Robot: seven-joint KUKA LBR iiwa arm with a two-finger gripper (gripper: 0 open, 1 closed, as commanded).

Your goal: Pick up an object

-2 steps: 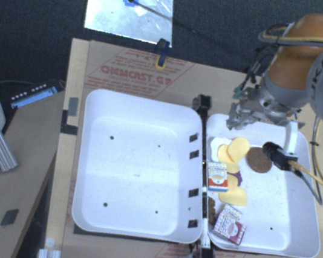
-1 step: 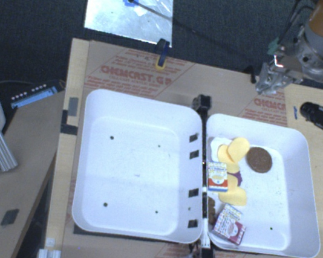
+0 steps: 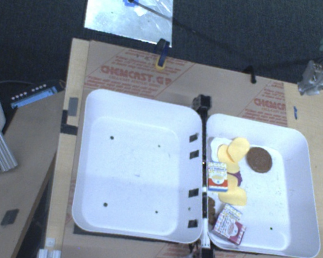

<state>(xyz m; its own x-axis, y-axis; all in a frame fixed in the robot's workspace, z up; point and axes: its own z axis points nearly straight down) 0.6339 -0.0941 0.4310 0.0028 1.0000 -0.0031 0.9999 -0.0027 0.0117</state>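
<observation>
Gripper (image 3: 314, 80) hangs at the top right, off past the far edge of the bench, and whether it is spread or pinched I cannot tell from here. The objects lie well apart from it, down and to the left in the right bin (image 3: 297, 197), bunched against the wall it shares with the left bin (image 3: 130, 169): a brown disc (image 3: 260, 160) nearest the gripper, yellow pieces (image 3: 235, 151) beside it, then a small carton (image 3: 217, 177), with a red box (image 3: 230, 224) at the near end.

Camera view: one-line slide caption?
Claw raised beyond the bench's far right corner; small objects, including a brown disc, clustered along the right bin's left side.
</observation>
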